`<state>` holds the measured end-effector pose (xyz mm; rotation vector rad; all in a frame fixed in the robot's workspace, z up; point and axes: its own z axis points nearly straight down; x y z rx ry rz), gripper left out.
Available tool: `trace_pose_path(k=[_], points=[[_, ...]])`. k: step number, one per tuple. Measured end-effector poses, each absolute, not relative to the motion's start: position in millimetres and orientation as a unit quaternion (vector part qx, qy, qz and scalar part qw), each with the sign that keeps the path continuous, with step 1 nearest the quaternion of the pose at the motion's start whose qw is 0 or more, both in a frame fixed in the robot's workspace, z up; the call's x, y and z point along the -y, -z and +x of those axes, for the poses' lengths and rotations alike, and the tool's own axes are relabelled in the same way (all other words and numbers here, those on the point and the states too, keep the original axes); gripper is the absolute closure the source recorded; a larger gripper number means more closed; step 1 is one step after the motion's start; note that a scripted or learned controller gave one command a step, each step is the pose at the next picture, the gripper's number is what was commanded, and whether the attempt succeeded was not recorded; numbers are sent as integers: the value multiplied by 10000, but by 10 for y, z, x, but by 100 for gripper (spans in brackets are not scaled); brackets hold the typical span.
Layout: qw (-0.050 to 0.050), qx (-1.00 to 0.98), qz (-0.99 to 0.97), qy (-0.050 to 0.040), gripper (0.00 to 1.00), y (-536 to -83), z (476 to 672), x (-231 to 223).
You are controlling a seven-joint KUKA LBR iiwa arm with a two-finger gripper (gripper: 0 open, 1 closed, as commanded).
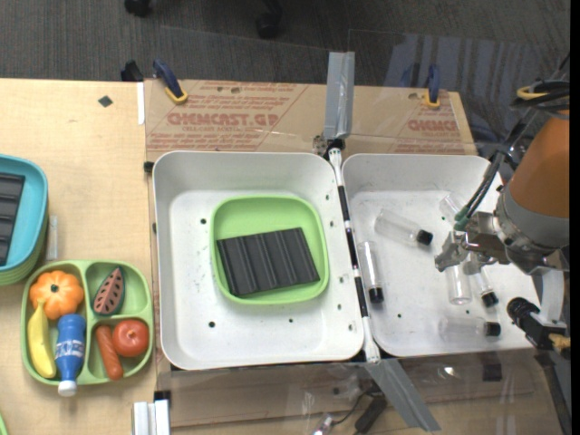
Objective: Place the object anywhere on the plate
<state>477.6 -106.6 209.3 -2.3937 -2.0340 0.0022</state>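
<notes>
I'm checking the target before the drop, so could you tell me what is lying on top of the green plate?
A dark ribbed rectangular slab lies on the green plate, slightly tilted and covering most of its centre. The plate's surface beneath the slab is hidden.

A square green plastic plate with rounded corners and a raised rim (pixel 227 214) is sitting flat in the middle of the left white bin, turned slightly off square to the bin walls; a dark grey ribbed rectangular mat (pixel 269 261) is lying on its floor, tilted a little anticlockwise and covering most of it; in the right white bin several clear plastic tubes with black caps are lying on their sides, well apart from the plate; one (pixel 401 228) is lying near the bin's upper middle, cap pointing right; a slimmer one (pixel 371 271) is lying lengthwise just beside the left wall, cap toward the camera; another (pixel 468 329) is lying near the front edge; two more (pixel 460 285) are lying close together near the right side
</notes>
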Motion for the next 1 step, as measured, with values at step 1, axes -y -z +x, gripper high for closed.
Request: trace_pose_path(k=[1], points=[[2, 6476, -7620, -7, 0, -2094, 4776, 1066]])
